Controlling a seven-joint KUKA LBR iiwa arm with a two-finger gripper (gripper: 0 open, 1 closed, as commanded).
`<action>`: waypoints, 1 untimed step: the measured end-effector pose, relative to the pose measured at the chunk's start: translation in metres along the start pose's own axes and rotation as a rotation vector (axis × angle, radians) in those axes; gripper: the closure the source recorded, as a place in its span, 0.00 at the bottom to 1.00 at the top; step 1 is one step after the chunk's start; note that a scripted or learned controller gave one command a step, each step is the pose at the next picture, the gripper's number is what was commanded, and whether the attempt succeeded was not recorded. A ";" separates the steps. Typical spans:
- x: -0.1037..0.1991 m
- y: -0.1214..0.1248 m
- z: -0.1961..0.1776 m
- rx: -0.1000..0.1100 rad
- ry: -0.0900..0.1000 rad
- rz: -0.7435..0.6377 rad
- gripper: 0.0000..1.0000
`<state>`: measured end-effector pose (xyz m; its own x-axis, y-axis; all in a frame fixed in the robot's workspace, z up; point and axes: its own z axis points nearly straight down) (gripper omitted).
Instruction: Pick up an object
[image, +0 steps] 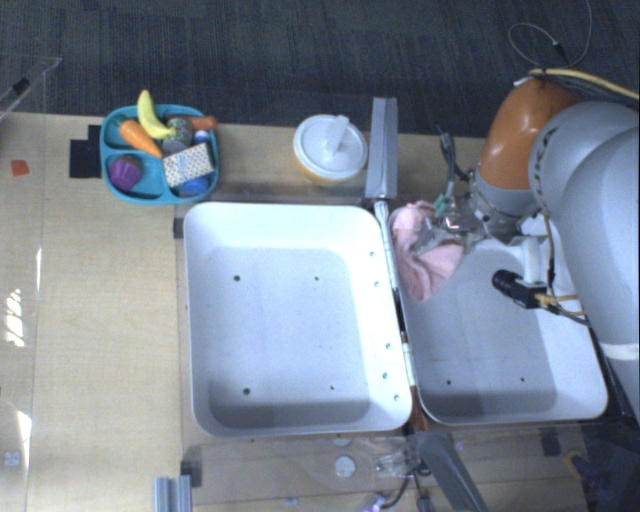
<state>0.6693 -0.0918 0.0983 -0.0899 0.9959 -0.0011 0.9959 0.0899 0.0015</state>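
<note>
Gripper (440, 228): at the far left corner of the right bin (520, 395), directly over a pink cloth (425, 262); whether it is clenched, released or grasping cannot be told from this slant, the metal parts merging with the fabric.

Arm (590, 180): grey, orange band above the wrist, entering from 3 o'clock and covering the right bin's upper right part; a black fitting with cable on its side.

Pink cloth: crumpled, soft, lying against the right bin's left wall at roughly 10 o'clock within that bin; its upper part touches or sits just under the gripper, contact not certain.

Left bin (290, 400): white, shallow, at frame centre; small dark dots on its floor.

Right bin: white, shallow, touching the left bin along the shared edge, at 4 o'clock from frame centre.

Teal tray (110, 190): compartmented, on the bench at 10 o'clock from the left bin; contains a banana (150, 115), a carrot (138, 137), a purple piece (125, 172) and a speckled grey block (189, 163).

White lidded cup (330, 148): round, yellow rim beneath, on the bench at 12 o'clock from the left bin.

Grey upright bar (381, 150): just beside the cup, above the seam between bins.
</note>
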 end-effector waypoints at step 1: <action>-0.035 0.000 0.007 -0.009 -0.001 -0.044 0.00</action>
<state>0.6723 -0.1270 0.0916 -0.1341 0.9910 -0.0020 0.9909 0.1341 0.0105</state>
